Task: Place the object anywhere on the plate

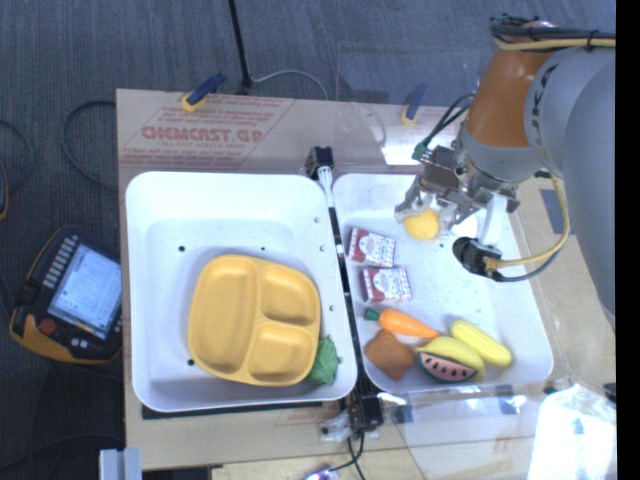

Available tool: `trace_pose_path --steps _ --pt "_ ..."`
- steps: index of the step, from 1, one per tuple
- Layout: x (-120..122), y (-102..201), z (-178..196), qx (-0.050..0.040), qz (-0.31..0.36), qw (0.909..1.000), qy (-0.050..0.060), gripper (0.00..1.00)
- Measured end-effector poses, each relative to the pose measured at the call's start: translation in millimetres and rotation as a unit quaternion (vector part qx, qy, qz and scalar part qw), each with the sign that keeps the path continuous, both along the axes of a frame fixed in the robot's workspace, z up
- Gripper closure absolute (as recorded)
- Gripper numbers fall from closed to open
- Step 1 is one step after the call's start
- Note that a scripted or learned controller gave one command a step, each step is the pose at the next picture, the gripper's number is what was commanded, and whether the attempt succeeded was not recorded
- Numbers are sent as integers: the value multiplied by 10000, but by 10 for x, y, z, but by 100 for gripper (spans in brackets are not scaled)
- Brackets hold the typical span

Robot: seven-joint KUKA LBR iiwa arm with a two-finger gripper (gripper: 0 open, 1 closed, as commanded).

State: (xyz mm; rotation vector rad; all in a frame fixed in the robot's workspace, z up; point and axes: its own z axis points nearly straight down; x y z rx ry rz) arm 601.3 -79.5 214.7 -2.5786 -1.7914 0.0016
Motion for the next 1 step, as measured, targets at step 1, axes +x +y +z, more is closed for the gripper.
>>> trace_pose_path --steps 1 --pt "-647 781 -122 3 668 9978 31 100"
